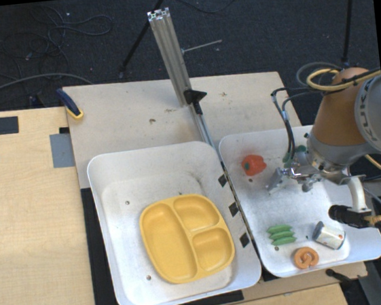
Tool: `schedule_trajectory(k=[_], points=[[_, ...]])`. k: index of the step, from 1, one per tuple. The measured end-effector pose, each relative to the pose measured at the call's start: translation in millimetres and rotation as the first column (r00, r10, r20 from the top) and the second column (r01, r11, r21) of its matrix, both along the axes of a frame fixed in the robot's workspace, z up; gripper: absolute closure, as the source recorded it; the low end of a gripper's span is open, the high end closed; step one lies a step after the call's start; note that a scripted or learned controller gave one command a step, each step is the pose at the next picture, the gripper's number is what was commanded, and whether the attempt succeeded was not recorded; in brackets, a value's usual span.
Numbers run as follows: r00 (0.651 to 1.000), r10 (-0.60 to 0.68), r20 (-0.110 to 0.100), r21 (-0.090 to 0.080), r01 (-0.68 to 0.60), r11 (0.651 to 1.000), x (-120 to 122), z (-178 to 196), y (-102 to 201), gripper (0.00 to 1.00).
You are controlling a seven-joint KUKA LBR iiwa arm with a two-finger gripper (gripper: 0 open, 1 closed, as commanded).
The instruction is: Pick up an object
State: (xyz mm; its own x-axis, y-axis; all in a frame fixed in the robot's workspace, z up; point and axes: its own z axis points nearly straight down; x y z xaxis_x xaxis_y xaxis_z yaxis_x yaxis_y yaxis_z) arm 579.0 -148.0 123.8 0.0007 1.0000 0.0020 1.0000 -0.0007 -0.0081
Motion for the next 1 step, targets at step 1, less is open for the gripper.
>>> schedule_trajectory(k=[1], points=[[1.0,-0.003,0.003,-0.001,0.003,1.0,0.8,12.5,-1.4,1.0]])
